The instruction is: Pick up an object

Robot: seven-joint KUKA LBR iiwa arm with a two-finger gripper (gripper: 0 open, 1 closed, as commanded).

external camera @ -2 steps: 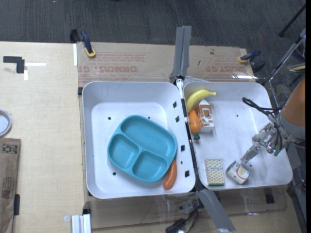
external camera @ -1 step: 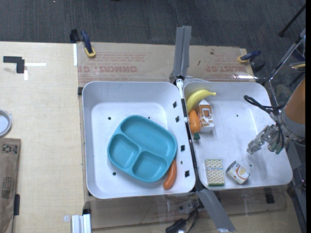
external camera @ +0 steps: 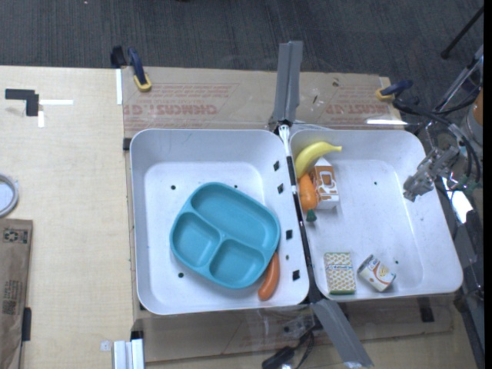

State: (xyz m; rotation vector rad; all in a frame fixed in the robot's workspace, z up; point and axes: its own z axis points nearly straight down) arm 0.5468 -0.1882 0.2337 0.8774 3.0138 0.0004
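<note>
An object has not been chosen yet, as far as the camera view shows: the gripper hangs over the right edge of the right bin, and whether its fingers are spread or closed I cannot tell, since they are small and blurred against the cabling behind. Nothing sits between them. The nearest candidates lie well apart from it: a small crumpled carton and a green-patterned box near the bin's front edge, and, along its left wall, a banana at the back corner, an orange-and-white carton touching it, and a small orange fruit pressed against that carton. The left bin carries a blue divided plate with a carrot-like orange piece leaning on the plate's front rim. Judging from this, the risks are plain: the left-wall cluster is packed tight, so a descent there could nudge a neighbour or catch two things, and the wall leaves one finger little room. The crumpled carton looks soft and could slip or deform in a pinch.
</note>
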